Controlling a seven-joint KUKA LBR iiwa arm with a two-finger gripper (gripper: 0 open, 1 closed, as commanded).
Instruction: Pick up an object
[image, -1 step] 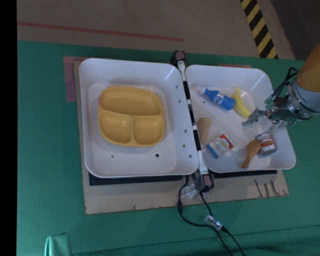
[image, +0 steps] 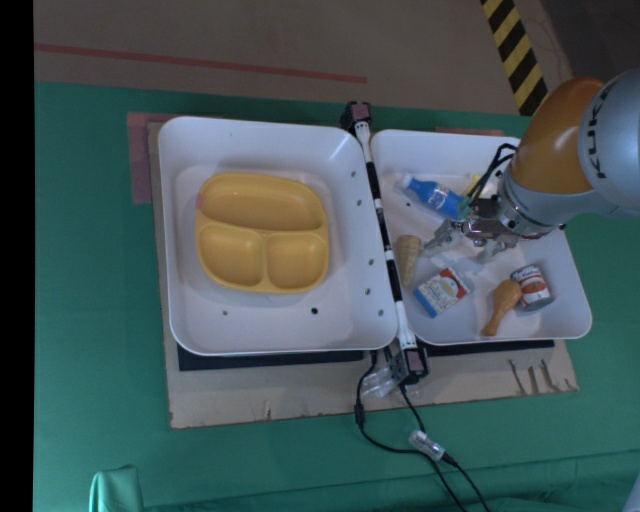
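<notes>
While the claw (image: 462, 238) hangs low over the middle of the right bin (image: 565, 322), I see its two metal fingers spread apart with nothing between them. The task names no single piece, so I count what lies in that bin. Just left of the claw lies a cone-shaped piece (image: 409, 257), tan, its point toward the near rim. Up and left of the claw lies a blue bottle (image: 432, 196) with a white cap, tilted, its far end close to the fingers; I cannot tell whether they touch. Below the claw lies a small white and blue packet (image: 442, 291), apart from the fingers. To its right lies a toy drumstick (image: 501, 306), and just beside that a small can (image: 532, 287) on its side. The arm (image: 585, 150), grey with its orange band, comes in from the right above the bin's far corner. In the left bin (image: 190, 330) sits a yellow divided plate (image: 262, 232) with three compartments. Both bins rest on cardboard (image: 300, 400) over a green cloth (image: 90, 300). A cable (image: 400, 430) trails off toward the near edge.
</notes>
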